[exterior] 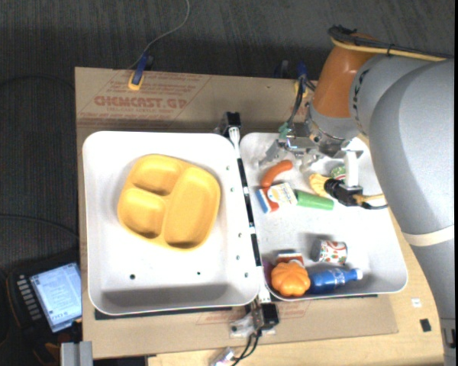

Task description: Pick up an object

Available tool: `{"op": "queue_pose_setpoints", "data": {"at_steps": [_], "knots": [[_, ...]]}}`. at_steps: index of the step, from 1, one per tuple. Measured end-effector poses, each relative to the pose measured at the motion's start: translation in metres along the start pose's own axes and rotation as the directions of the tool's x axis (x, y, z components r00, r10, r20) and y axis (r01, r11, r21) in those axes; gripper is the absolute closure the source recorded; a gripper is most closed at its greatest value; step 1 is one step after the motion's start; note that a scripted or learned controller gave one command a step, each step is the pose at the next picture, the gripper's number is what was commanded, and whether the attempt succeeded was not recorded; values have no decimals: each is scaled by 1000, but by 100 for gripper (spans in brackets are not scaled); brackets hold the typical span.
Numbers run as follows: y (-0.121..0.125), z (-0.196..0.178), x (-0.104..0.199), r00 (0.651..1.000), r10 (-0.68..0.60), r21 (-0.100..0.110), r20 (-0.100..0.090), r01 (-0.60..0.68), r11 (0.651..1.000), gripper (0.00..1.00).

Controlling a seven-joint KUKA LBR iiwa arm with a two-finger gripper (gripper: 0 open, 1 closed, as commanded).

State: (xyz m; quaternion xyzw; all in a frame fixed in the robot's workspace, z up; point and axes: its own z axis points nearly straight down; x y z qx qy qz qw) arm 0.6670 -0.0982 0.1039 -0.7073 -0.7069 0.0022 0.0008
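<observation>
An orange pumpkin toy (290, 278) and a blue bottle (334, 278) lie at the near edge of the right bin (382, 269). Farther back, the gripper (305, 145) is just above the orange carrot toy (275, 173). I cannot tell its grip.

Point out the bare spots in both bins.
Left bin: bare floor rings the yellow tray, widest below it. Right bin: bare strip mid-floor, between green marker and pumpkin. Crowded under the gripper.
</observation>
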Motion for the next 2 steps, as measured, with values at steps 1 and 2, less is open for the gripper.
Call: {"op": "queue_pose_setpoints", "data": {"at_steps": [1, 2], "knots": [[1, -12, 0, 1000, -2, -3, 2, 2, 1000, 100], [-42, -108, 41, 1000, -3, -7, -1, 3, 1000, 100]]}}
